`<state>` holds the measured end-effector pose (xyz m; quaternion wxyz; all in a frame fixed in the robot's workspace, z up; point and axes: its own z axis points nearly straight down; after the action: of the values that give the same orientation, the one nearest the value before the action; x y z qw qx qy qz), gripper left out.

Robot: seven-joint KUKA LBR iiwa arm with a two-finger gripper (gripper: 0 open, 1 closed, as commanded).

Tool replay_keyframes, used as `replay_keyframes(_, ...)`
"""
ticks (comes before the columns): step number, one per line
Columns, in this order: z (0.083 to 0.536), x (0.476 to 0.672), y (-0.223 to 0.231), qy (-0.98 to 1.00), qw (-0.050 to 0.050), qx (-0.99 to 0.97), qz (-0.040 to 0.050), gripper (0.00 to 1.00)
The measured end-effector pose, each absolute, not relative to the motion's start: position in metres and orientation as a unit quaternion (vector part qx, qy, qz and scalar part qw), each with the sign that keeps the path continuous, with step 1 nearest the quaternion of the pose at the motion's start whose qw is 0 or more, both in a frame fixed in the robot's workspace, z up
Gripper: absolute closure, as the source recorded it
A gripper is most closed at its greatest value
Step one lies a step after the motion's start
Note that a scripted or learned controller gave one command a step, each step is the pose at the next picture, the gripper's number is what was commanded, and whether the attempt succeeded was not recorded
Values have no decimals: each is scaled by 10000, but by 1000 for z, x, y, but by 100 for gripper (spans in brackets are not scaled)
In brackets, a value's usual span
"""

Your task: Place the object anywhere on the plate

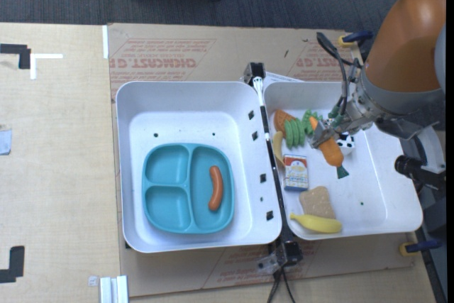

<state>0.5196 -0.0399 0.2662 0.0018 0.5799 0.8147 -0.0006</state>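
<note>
The step in hand looks like the pick: the gripper sits low over the right bin, right of centre in the frame, at the upper end of a carrot that lies tilted among the other toys. Whether the fingers are wide or closed on it I cannot tell (dark gripper parts and cables cover that spot), so the carrot counts as in the bin, not as held. Around it lie a green vegetable and an orange piece to the upper left, a small carton just below left, a bread slice and a banana toward the bin's lower edge. The plate, teal with three compartments, rests in the left bin, well apart from the gripper, and a sausage already lies in its right compartment. The next move, as I judge it, calls for a firm hold on the carrot, a lift clear of the wall between the bins, then a carry leftward to any free compartment.
</note>
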Motion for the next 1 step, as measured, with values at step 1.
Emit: replay_keyframes(1,253,513,12,7035,-1,7107,-14,100)
